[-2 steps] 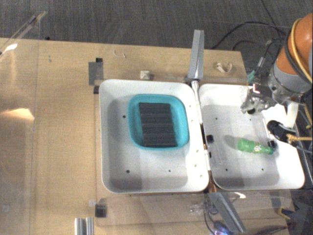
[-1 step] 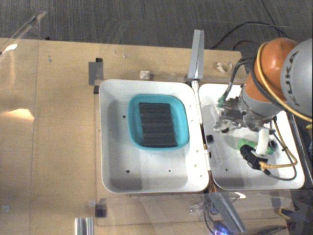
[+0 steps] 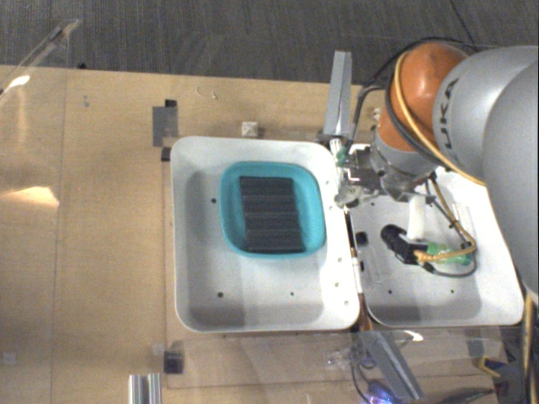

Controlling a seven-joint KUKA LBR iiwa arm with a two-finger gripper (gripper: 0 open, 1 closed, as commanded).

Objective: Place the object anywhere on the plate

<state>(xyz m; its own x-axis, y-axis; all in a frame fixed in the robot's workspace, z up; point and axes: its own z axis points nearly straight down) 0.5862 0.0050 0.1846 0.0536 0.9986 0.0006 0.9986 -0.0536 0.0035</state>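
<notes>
Robotics laboratory test cell. Evidence: industrial grey arm [image 3: 480, 99] with orange band over a plywood bench [image 3: 84, 225]; two white bins [image 3: 194, 301] fixed side by side, metal brackets [image 3: 339, 95] at bench edges, grey carpet [image 3: 210, 15] beyond.

The arm [image 3: 484, 99] is cut off by the frame's right edge. The upper right part of the right bin [image 3: 497, 297] is covered by it. The gripper [image 3: 375, 179] is hidden beneath the wrist; the finger state cannot be determined.
</notes>
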